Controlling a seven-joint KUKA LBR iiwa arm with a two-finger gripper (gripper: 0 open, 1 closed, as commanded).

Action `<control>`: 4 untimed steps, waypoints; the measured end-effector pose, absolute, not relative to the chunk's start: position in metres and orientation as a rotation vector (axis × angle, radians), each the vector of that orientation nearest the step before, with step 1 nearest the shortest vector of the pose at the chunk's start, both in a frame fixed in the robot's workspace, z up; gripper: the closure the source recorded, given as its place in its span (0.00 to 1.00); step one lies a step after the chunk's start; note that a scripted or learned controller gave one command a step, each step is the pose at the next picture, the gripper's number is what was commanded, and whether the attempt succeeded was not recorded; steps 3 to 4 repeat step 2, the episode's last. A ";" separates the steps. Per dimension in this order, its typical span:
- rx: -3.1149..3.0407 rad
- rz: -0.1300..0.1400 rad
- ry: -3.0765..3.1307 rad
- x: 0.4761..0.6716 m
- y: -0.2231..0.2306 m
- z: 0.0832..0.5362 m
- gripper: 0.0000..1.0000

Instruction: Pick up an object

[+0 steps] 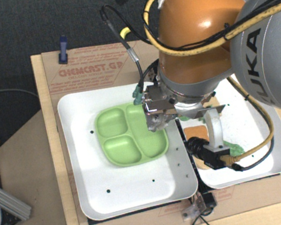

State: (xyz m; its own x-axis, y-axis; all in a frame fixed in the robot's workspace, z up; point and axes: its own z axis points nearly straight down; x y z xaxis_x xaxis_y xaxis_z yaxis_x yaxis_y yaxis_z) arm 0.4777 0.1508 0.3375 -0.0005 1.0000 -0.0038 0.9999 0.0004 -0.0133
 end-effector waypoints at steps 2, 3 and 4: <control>-2.228 0.019 -2.206 0.478 0.074 0.245 1.00; -2.228 0.019 -2.206 0.478 0.074 0.245 1.00; -2.228 0.019 -2.206 0.478 0.074 0.245 1.00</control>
